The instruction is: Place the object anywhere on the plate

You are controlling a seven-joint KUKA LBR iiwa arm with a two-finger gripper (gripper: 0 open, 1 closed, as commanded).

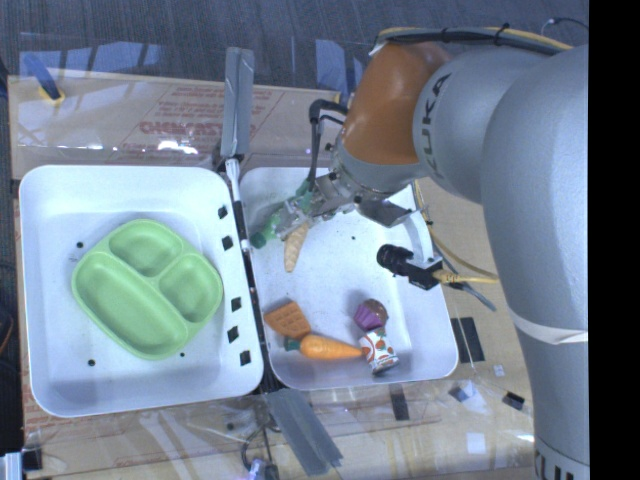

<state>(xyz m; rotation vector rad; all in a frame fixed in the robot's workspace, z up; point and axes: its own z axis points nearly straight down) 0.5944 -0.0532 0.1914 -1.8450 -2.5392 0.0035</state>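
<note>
A green divided plate (147,286) lies in the left bin (50,368). My gripper (308,206) hangs low over the upper left part of the right bin (430,353), at the end of the grey arm with the orange band. Just below it lies a pale tan, banana-like piece (293,249), and a small green item (262,234) rests to its left near the bin wall. The arm's wrist hides part of what lies under the gripper.
Along the right bin's front sit an orange cracker-like slab (288,318), a carrot (331,347), a purple piece (370,314) and a small red-and-white can (381,354). A grey divider (236,108) runs between the bins.
</note>
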